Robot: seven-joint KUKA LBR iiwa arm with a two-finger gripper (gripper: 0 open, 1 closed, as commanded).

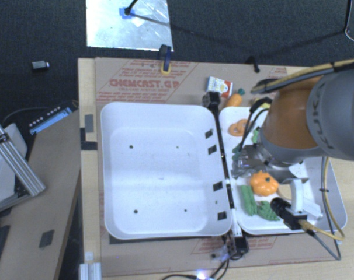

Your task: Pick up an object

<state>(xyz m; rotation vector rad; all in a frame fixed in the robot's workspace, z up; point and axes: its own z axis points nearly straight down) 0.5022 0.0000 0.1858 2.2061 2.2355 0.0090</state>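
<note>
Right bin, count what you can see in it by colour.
Orange: 3, a round one, a flat one, one at the top edge
Green: 2, a long one, a knobbly one
Total: 5; the arm hides part of the bin.

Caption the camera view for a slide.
Grey arm reaches over the right bin of toys; left bin sits beside it.

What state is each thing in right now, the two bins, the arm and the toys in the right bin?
Left bin: sits flat, inside bare.
Right bin: sits flat, holds the toys, partly covered by the arm.
Arm: reaching in over the right bin.
Orange toy: lying in the right bin, just below the wrist.
Green toys: lying in the right bin beside the orange toy.
</note>
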